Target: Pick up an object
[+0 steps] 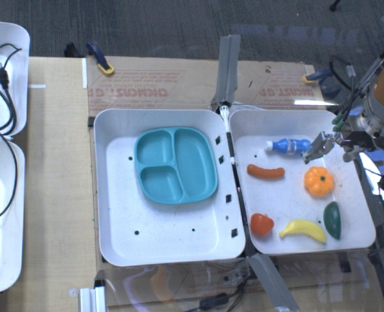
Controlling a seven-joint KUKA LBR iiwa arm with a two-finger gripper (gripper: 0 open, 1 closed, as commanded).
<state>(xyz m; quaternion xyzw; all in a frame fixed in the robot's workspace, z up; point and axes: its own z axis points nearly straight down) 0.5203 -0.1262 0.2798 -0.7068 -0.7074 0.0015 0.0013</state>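
Note:
The right bin (358,236) holds several toy foods. A blue bottle (288,146) lies at its back, with a brown sausage (265,171) just in front of it. An orange pumpkin (319,181) sits right of the sausage. Along the front lie a red pepper (261,224), a yellow banana (302,231) and a dark green vegetable (332,220). My gripper (333,149) hovers at the bin's back right, above the pumpkin and just right of the bottle. It is open and nothing is between its fingers.
The left bin (114,226) holds a teal divided plate (176,164). A grey divider post (228,70) stands behind the seam between the bins. Blue clamps (99,58) hold the cardboard at the back. White trays with black cables (0,83) sit far left.

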